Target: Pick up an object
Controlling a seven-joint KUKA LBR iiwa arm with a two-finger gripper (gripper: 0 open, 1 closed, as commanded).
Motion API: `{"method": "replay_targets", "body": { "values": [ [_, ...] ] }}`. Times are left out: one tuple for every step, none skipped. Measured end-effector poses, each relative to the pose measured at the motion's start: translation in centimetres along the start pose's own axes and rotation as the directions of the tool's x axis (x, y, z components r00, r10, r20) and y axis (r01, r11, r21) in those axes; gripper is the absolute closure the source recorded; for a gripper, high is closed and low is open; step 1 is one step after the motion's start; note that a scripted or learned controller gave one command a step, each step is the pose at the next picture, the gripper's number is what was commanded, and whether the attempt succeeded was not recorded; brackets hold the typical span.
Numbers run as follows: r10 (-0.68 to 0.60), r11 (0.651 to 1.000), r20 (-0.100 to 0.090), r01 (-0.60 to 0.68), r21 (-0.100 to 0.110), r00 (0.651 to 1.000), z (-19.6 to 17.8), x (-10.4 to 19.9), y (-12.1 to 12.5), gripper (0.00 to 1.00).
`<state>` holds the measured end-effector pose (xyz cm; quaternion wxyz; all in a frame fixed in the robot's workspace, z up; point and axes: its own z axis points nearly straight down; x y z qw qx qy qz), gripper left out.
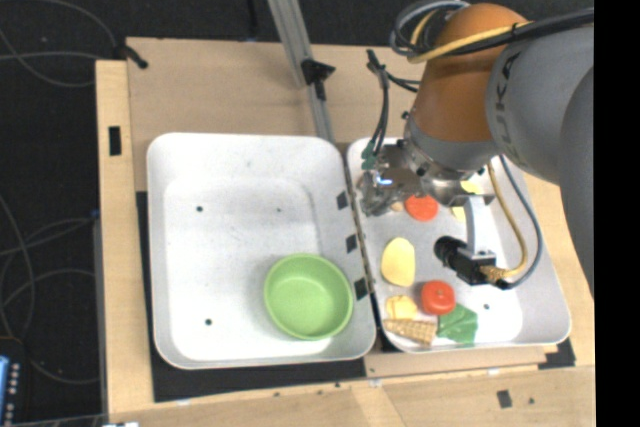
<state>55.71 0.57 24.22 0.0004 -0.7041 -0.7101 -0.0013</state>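
Note:
My gripper (373,193) hangs over the left side of the right bin (540,300), close to the wall between the two bins. Just right of it lies a small orange-red piece (422,208), not between the fingers as far as the view shows. Below are a yellow rounded piece (398,261), a red round piece (437,296), a green piece (458,325), a tan waffle-patterned piece (411,331) and a small yellow piece (399,307). The arm's wide wrist hides the bin's back part.
The left bin (200,205) holds a green bowl (307,296) at its front right corner. A slanted metal post (290,25) rises behind the bins. Wooden bench edges surround both bins.

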Motion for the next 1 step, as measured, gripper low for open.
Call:
{"method": "replay_targets", "body": {
  "values": [
    [0.001,1.0,0.001,-0.001,0.0,1.0,0.73,4.21,1.59,1.0]
  ]
}}
